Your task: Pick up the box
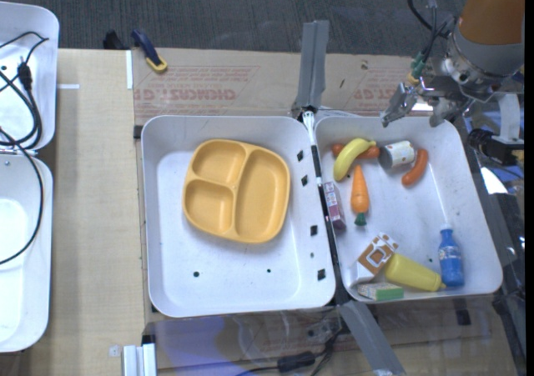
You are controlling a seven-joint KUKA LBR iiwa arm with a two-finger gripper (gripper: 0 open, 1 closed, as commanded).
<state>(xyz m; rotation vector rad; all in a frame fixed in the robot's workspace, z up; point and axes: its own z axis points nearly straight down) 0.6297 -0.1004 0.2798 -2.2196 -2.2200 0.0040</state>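
Reversed lettering runs across the brown cardboard sheet (242, 82) behind the bins; it cannot be read with certainty. The left bin (167, 274) holds one yellow three-compartment plate (237, 191). The right bin (480, 216) holds one banana (351, 157), one carrot (359, 192), one sausage (415, 167), one small grey can (397, 153), one blue bottle (450, 258), one yellow bottle (410, 273) and the box (377, 254), patterned orange and white, at the bin's near edge, touching the yellow bottle. The gripper (417, 105) hangs above the right bin's far rim, well apart from the box; its jaws stand parted, holding nothing.
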